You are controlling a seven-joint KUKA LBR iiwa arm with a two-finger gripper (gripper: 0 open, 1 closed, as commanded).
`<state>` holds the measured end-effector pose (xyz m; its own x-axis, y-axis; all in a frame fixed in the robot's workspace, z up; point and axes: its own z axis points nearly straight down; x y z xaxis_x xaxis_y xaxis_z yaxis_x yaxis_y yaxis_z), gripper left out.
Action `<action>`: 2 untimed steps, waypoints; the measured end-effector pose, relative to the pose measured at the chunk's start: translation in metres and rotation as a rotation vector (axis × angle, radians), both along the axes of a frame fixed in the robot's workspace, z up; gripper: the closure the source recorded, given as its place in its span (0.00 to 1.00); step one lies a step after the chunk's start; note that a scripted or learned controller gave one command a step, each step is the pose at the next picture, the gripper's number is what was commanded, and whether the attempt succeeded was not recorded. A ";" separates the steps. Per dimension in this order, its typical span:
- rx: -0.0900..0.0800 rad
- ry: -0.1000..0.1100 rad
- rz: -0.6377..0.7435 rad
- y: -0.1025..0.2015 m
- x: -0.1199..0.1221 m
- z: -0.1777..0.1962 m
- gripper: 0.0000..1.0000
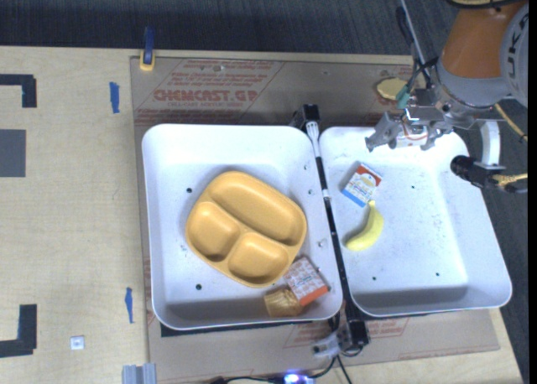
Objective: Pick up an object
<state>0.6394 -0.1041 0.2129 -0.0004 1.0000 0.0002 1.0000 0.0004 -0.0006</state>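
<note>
A yellow banana point(366, 230) lies in the right bin point(453, 290), left of its middle. Just above it rests a small white carton point(362, 184) with red and blue print. The left bin point(159, 206) holds a yellow divided tray point(244, 227), with a small orange-and-white packet point(305, 279) and a brown packet point(282, 301) at its near right corner. My gripper point(405, 135) hangs over the far edge of the right bin, up and to the right of the carton, with nothing visibly held.
The arm point(482, 30) comes in from the upper right, above the right bin's far corner. A black cable point(320, 173) runs along the gap between the bins. A brown printed board point(218, 89) lies under both bins.
</note>
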 end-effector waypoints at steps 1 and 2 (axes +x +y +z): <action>-0.001 -0.002 0.000 0.009 -0.016 -0.123 0.00; -0.001 -0.005 -0.001 0.009 -0.015 -0.113 1.00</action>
